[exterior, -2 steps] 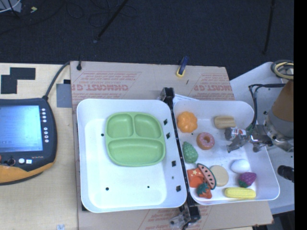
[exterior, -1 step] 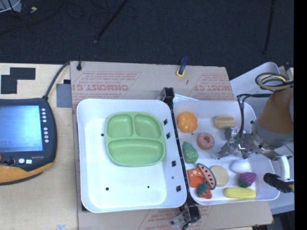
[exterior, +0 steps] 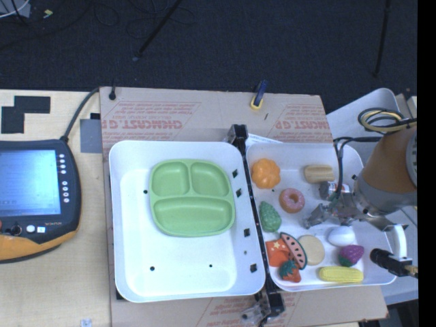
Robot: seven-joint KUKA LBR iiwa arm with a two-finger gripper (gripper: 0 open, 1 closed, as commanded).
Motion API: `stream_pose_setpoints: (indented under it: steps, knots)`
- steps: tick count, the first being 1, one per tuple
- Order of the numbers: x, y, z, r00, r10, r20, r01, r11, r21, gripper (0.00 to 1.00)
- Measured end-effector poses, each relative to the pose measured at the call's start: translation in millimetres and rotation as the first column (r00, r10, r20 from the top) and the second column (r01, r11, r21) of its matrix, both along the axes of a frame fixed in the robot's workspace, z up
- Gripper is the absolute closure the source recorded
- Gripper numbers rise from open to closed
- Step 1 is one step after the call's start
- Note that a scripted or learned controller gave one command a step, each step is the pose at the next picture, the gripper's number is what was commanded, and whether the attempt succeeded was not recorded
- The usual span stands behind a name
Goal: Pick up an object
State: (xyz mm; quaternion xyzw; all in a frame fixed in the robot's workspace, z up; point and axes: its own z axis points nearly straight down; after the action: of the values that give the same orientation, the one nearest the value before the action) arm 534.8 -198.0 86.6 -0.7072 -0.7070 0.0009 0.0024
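Observation:
The right bin (exterior: 354, 157) holds several toy foods: an orange (exterior: 266, 173), a pink donut (exterior: 292, 199), a tan bread roll (exterior: 318, 174), a green vegetable (exterior: 270, 216), a watermelon slice (exterior: 293, 248), a tan cookie (exterior: 313, 249), a white egg (exterior: 340, 236), a purple piece (exterior: 351, 254) and a yellow corn cob (exterior: 340, 274). My gripper (exterior: 327, 211) is low in this bin, between the donut and the egg, just below the bread roll. Nothing shows as lifted.
A green divided plate (exterior: 192, 197) lies in the left bin (exterior: 136, 264). A red toy (exterior: 276, 251) and a strawberry (exterior: 290, 271) sit by the divider. A teach pendant (exterior: 34, 193) rests on the bench at left. Cables (exterior: 378, 118) hang behind the arm.

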Motion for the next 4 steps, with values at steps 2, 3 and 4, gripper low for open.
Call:
stream_pose_setpoints:
  steps: [2,3,4]
  knots:
    - [0,2,73,1.000,0.001,0.006,-0.001,1.000,-0.002,1.00]
    - [3,5,136,1.000,0.002,0.008,-0.002,1.000,-0.003,1.00]
    - [3,4,141,1.000,0.002,0.004,-0.002,1.000,-0.001,1.00]
